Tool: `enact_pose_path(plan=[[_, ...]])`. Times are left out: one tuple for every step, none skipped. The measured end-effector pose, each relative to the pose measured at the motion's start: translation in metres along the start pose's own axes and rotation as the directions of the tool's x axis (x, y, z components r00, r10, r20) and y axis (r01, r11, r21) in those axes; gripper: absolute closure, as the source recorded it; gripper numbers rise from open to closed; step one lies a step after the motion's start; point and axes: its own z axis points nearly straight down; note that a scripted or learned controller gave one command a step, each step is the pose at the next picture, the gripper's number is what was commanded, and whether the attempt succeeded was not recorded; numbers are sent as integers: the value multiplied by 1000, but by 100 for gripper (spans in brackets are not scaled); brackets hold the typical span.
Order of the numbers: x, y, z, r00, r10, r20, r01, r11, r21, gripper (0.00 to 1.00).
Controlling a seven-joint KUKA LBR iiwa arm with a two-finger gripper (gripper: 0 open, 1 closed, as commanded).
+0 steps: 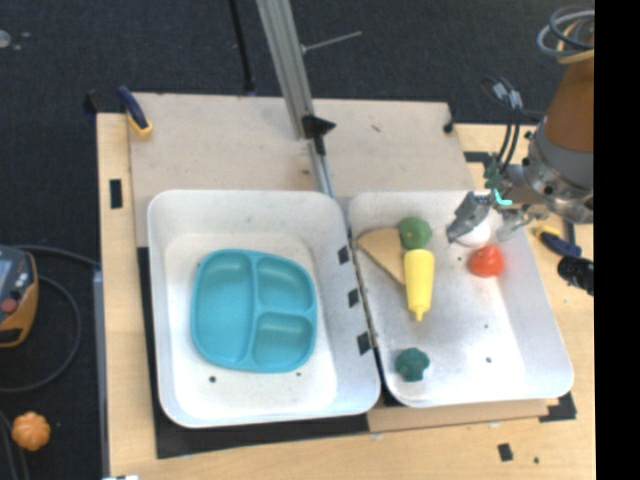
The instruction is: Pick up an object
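Nearby, gripper (pixel 478 220) over white object (pixel 478 232) (red one (pixel 486 261) beside), yellow corn (pixel 418 281)

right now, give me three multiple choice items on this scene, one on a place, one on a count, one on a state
1. Where does the blue divided plate lie?
A. left bin
B. right bin
C. bare bench

2. How many compartments does that plate have?
A. two
B. three
C. five

3. How does the yellow corn sit?
A. lifted by the claw
B. lying flat in the right bin
C. standing on the plate

Answers: 1 A, it rests inside the left bin. 2 B, ridges split it into three. 3 B, it lies on the right bin floor, apart from the claw.
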Motion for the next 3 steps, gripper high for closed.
enact_pose_path(plan=[[0, 0, -1, 1000, 0, 0, 0, 1000, -2, 0], [-8, 0, 59, 1000, 1, 1, -1, 1000, 3, 0], [-2, 5, 107, 1000, 2, 1, -2, 1000, 3, 0]])
